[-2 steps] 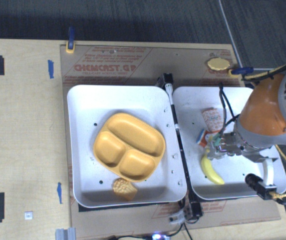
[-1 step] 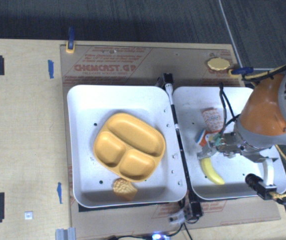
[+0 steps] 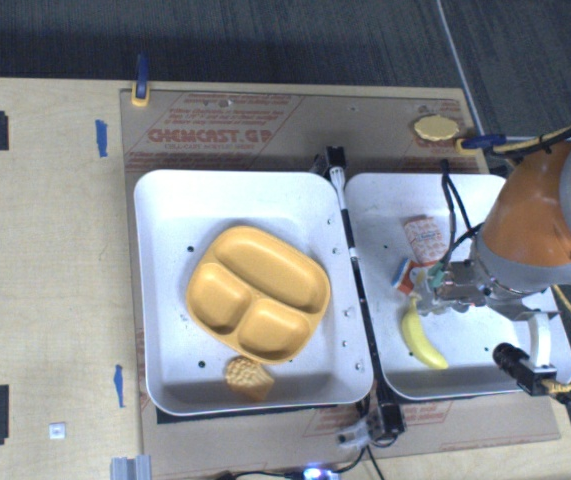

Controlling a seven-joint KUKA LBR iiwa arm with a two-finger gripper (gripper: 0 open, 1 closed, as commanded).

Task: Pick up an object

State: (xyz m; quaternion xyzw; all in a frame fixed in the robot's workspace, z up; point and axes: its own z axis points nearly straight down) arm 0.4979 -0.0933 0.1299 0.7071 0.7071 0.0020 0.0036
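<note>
A grey arm with an orange band reaches in from the right of the frame over the right-hand white bin (image 3: 385,358). Its tool (image 3: 437,293) sits low at the bin's centre, just above the top end of a yellow banana (image 3: 422,340), with a small red-and-white packet (image 3: 424,236) just beyond it, toward the upper part of the bin. Whether the tool is open or closed cannot be told, and nothing is seen held in it.

To grasp well, the tool should probably centre across the banana's narrow width and avoid the packet.

A small blue and red item (image 3: 403,273) beside the tool is too blurred to identify. The left bin (image 3: 155,298) holds a large yellow divided tray (image 3: 257,291) and a small waffle-like piece (image 3: 247,375).
</note>
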